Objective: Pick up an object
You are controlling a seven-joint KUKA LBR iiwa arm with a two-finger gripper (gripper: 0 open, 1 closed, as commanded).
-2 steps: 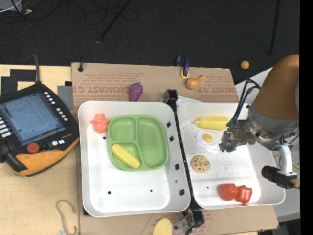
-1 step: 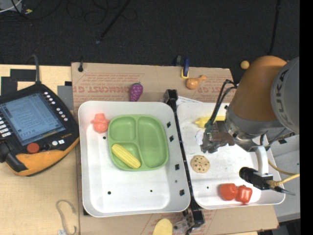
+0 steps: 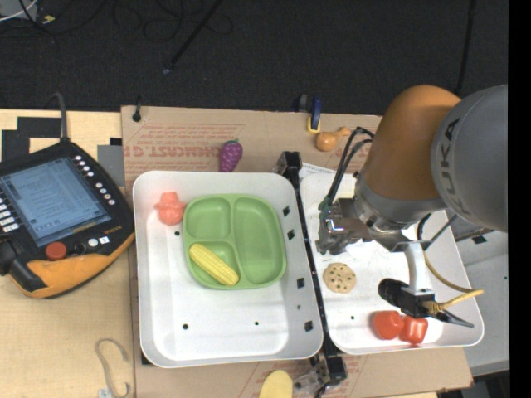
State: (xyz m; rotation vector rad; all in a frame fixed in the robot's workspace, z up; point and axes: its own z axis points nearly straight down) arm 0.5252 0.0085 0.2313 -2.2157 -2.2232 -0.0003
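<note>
Yellow shows first, at the closest edge of the bench: a lemon-like toy (image 3: pixel 277 383) lies outside the bins, just in front of the seam between them. In the near right corner of the right bin (image 3: pixel 358 315) sits a red toy (image 3: pixel 399 327), seemingly in two lumps pressed together. Just behind it and to its left a round cookie (image 3: pixel 338 278) lies flat on the bin floor, apart from the red toy.

The left bin (image 3: pixel 217 330) holds a green divided plate (image 3: pixel 258 232), and a yellow corn cob (image 3: pixel 214 264) rests slantwise in the plate's near left compartment. A pink toy (image 3: pixel 169 208) lies beside the plate at the bin's far left corner.

The gripper (image 3: pixel 332 232) hangs low over the right bin near the bins' shared wall, just beyond the cookie and not touching it. Whether it is released or clamped cannot be told, and nothing is seen in its grasp. The grey arm (image 3: pixel 474 160) looms above.

Farther back, on the cardboard sheet (image 3: pixel 178 139), lie purple grapes (image 3: pixel 231 154) and a small orange gourd-shaped toy (image 3: pixel 327 139). A teach pendant (image 3: pixel 58 214) rests off to the left.
</note>
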